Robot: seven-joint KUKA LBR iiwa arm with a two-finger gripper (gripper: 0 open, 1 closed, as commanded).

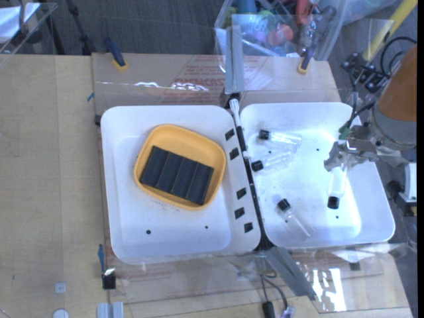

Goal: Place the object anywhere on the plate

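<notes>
We see a small clear vial with a black cap [334, 194] hanging straight down over the right bin [371, 224], near its right side. The black cap points down. The top of the vial sits between the fingers of the gripper [340, 166], so the gripper is clamped on the vial. The vial is up off the bin floor, as far as we can tell.

Three more clear vials lie flat in the same bin. One vial [278, 137] is near the top, one vial [270, 160] is just below it, and another vial [291, 216] is lower down, near the middle. Each has a black cap.

The yellow plate [149, 148] sits in the left bin [126, 237], well apart from the held vial. A black ridged pad [177, 174] lies on the plate.

Both bins rest side by side on the wooden tabletop [46, 177]. Behind them stands a clear box full of colorful toys [285, 12].
</notes>
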